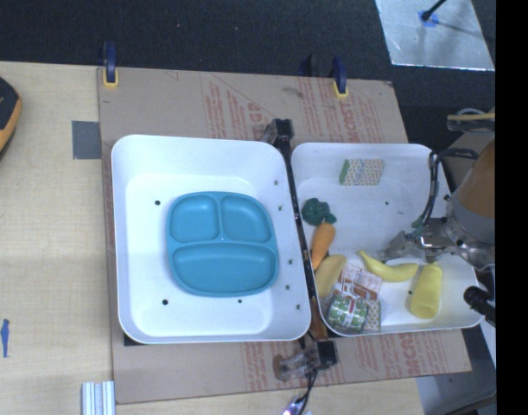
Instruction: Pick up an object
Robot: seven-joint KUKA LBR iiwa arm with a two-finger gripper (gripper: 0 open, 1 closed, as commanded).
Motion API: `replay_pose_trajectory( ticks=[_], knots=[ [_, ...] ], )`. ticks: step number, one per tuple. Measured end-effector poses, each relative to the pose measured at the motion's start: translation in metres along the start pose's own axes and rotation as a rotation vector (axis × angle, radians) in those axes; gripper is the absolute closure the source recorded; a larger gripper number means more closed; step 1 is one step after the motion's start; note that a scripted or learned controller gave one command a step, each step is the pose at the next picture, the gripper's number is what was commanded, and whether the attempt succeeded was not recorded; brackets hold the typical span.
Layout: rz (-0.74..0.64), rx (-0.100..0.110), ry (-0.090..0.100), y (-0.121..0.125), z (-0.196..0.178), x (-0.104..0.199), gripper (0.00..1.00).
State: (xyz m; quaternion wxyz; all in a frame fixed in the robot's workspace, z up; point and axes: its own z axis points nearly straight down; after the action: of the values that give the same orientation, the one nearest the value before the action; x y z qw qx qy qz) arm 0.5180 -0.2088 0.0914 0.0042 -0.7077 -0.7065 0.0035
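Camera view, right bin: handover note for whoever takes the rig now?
Gripper: low over the right bin, just above the banana; finger state unreadable, nothing visibly held.
Right bin contents: banana and yellow bottle near the gripper; carrot, snack packet and a second yellow piece along the left wall; patterned sponge at the far side.
Left bin: blue divided plate.
Done: arm is positioned over the objects.
Left: close on one, probably the banana, lift it clear, and confirm the grasp.
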Motion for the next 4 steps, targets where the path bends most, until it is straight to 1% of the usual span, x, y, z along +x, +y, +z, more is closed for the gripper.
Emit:
replay_pose_trajectory(
  ticks=[1,2,3,4],
  knots=[
    [-0.018,-0.015,0.000,0.087,-0.002,0.097,0.00],
    [-0.001,0.000,-0.001,0.000,0.000,0.051,0.00],
    [-0.007,-0.014,-0.003,0.067,-0.002,0.042,0.00],
    [-0.004,-0.001,0.002,-0.028,0.000,0.053,0.00]
  ],
)
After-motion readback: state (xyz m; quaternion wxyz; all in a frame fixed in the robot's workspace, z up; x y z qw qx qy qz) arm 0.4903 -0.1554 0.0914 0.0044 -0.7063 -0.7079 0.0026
